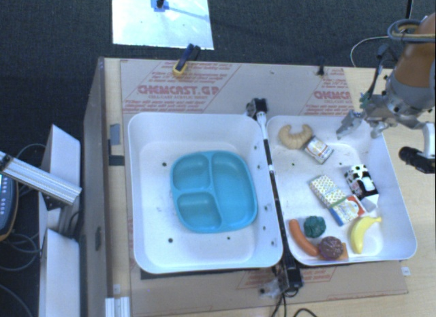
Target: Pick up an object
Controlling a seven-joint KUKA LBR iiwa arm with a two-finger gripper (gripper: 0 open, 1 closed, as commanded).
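Your gripper [363, 124] sits high over the far rim of the right bin [402, 230], fingers spread wide, nothing between them. Nearest picks are the croissant [296, 135] and the small box [318, 149] just beside it; I'd take the croissant, come straight down and centre it before closing. Also in that bin: patterned pack [327, 190], cow-print toy [360, 180], banana [363, 231], carrot [302, 237], green lump [314, 226]. Left bin [146, 138] holds a blue divided tray [212, 191].
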